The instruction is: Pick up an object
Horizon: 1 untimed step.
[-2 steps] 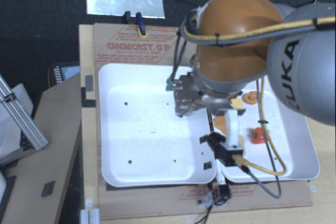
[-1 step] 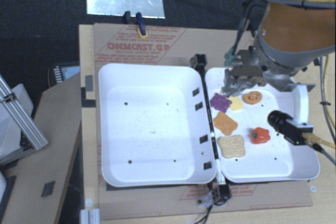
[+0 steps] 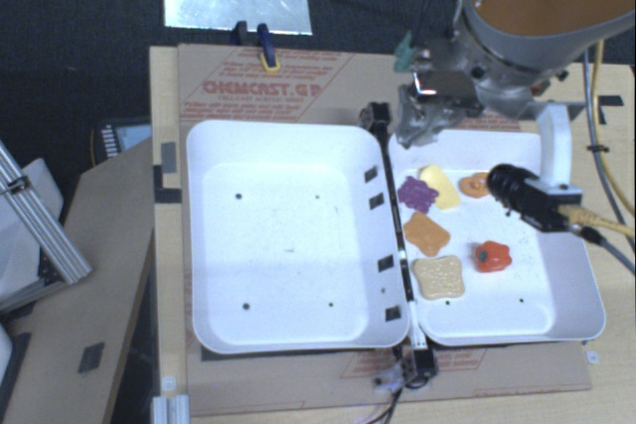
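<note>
a robotics lab: white bins [image 3: 288, 243] on a cardboard-covered bench [image 3: 268, 84].

Five small pieces sit clustered in the left part of the right bin [image 3: 571, 313], close to the divider. At the top, a purple lumpy piece [image 3: 417, 195] lies flat, touching a pale yellow piece [image 3: 440, 188] just to its right. Further right, a small orange piece [image 3: 475, 185] lies near the bin's back, partly hidden by black hardware. Below the purple one, an orange-brown wafer [image 3: 426, 234] lies flat and tilted. Nearest the front edge, a tan slice-shaped piece [image 3: 438, 277] lies flat. To its right, apart from it, a red rounded piece [image 3: 492, 256] with a dark top.
</note>
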Each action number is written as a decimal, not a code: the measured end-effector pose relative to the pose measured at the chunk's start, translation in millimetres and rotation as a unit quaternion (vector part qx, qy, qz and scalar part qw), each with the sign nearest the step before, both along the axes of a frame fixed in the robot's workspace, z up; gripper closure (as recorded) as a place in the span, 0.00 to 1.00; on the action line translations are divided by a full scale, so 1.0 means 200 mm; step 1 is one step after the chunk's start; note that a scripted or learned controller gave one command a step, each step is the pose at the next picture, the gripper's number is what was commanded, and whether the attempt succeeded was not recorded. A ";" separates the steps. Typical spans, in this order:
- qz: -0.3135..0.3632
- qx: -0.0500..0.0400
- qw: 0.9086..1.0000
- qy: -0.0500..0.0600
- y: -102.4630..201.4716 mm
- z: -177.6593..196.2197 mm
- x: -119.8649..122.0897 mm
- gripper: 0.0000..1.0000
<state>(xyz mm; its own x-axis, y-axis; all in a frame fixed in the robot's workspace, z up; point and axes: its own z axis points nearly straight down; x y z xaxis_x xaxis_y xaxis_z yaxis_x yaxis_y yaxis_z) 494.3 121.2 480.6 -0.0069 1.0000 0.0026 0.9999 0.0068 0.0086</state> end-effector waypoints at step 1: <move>0.000 0.000 1.000 0.002 0.20 0.16 0.02 1.00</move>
